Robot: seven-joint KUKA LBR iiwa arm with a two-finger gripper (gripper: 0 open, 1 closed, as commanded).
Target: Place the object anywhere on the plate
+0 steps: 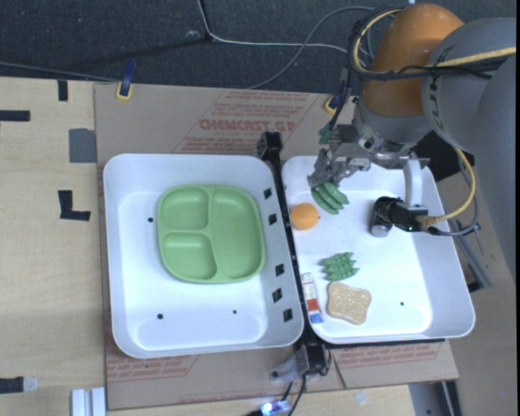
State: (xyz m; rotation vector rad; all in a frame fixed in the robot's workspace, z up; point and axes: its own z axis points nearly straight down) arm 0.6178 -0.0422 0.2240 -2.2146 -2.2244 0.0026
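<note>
A dark green vegetable piece [330, 196], ridged like a pea pod, sits between the fingers of the gripper [327, 183], which pinch it at its upper end. It hangs at about ten o'clock in the right-hand white bin [433, 271], close to that bin's left wall. The grey arm [468, 68], with its orange band, comes in from two o'clock. Just below the gripped piece, at seven o'clock from it, lies a small orange ball [304, 217]. Further toward six o'clock in the same bin are a second green pod [339, 265], a slice of toast [348, 302] and a small stick-shaped item [310, 295] against the left wall. The green divided plate [211, 233] lies in the middle of the left bin [130, 258], well apart from the gripper.
</note>
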